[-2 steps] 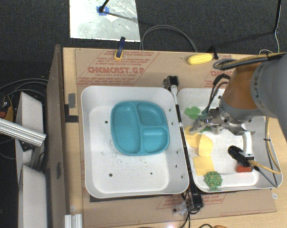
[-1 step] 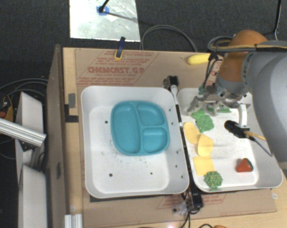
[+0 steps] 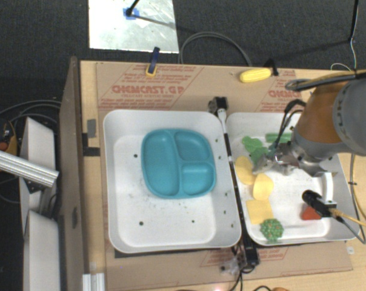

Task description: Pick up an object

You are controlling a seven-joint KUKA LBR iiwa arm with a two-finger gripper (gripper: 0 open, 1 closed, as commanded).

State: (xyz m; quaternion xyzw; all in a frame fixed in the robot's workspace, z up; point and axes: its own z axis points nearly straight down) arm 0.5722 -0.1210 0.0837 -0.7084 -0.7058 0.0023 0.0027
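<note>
We hover our gripper (image 3: 272, 160) beside the green leafy piece (image 3: 254, 145); finger spread unclear; next, descend squarely.

Two white bins (image 3: 119, 180) — one blue plate (image 3: 178, 162) — three yellow pieces (image 3: 262, 187).

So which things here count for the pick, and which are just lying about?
For the pick, in the right bin:
gripper
green pieces
yellow pieces
broccoli
red piece

Lying about:
blue divided plate
banana on the bench
</note>
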